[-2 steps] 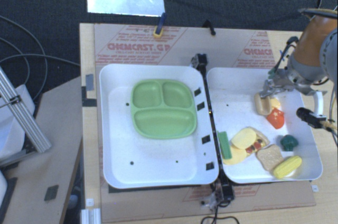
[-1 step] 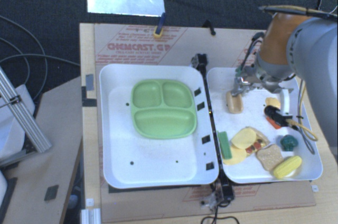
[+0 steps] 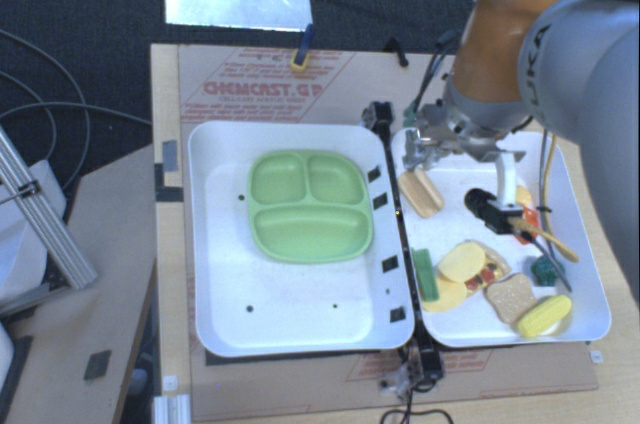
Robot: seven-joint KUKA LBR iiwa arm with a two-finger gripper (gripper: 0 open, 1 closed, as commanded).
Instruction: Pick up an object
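Note:
My gripper (image 3: 418,152) hangs low over the far left part of the right bin (image 3: 585,212). Just in front of it a tan bun-shaped toy (image 3: 421,193) lies slanted on the bin floor beside the divider. Nothing shows between the gripper and the bun. Further forward lie a green stick (image 3: 426,274), two yellow round slices (image 3: 461,263), a bread slice (image 3: 510,297) and a yellow corn piece (image 3: 545,314). A teal piece (image 3: 546,270) and an orange-yellow stick (image 3: 548,239) lie toward the right wall.
The left bin (image 3: 215,212) bears a green divided plate (image 3: 308,207) in its far half. The divider (image 3: 392,222) with black clips runs between the bins. The arm's grey and orange body (image 3: 520,42) looms over the right bin's far side.

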